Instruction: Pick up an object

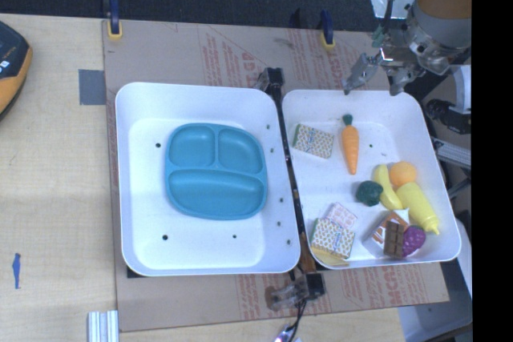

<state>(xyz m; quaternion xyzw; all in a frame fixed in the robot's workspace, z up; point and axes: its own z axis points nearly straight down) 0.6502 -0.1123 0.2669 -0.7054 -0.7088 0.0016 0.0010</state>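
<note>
My gripper [377, 76] hangs open above the far rim of the right bin [417, 112], with nothing between its two dark fingers. Below it in that bin lies an orange toy carrot [350, 145] with a green top. To the carrot's left sits a small patterned packet [313, 141]. Nearer the front are a dark green ball [369, 192], a yellow banana [386, 188], an orange fruit [403, 171], a yellow squash-like piece [419, 207], a purple grape piece [414, 239], a brown chocolate block [391, 235] and two more packets [333, 235].
The left bin [136, 172] holds a blue divided plate [215, 171]. A black clip [274, 79] sits at the far joint between the bins and another clip [303, 287] at the near joint. A yellow-and-black device [10, 60] lies at the bench's far left.
</note>
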